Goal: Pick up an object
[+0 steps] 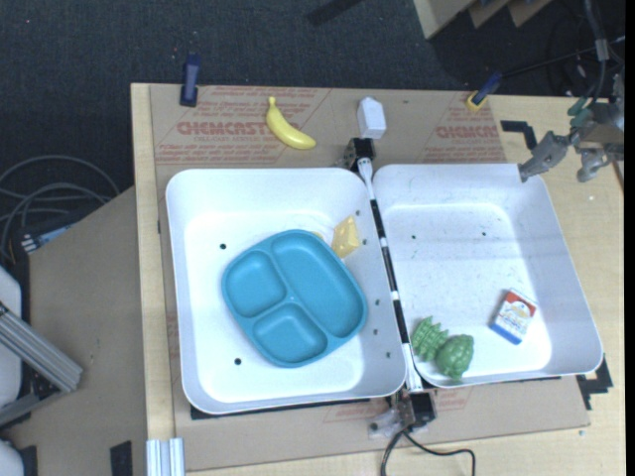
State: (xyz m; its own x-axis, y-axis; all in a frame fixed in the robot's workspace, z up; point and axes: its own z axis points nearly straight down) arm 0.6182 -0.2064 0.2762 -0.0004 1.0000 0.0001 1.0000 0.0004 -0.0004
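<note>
Objects for picking lie in both white bins on the counter (149, 266). Largest is the blue divided plate (291, 297), three compartments, lying flat in the middle of the left bin (189, 206) and taking up much of its floor. Touching the plate's upper right edge is a small yellow wedge-shaped item (345, 236), close to the bin's right wall.

Right bin (556, 226): a green lumpy toy (444, 348) lies in the lower left corner, tight against the dividing wall and the near rim. A small red, white and blue box (513, 316) lies near it to the right, apart from it and short of the right wall. The rest of this bin's floor is bare, with scattered dark specks.

On the counter beyond the bins: a yellow banana (289, 129) lies above the left bin, outside it. A small white block (371, 116) sits at the top of the seam between the bins. A blue clip (190, 80) and a blue-and-yellow clip (483, 92) stand at the counter's far edge.

Gripper (561, 155): at the upper right, above the far right corner of the right bin, well apart from every object. Its jaws are spread wide and hold nothing. No item lies between it and the right bin's contents.
</note>
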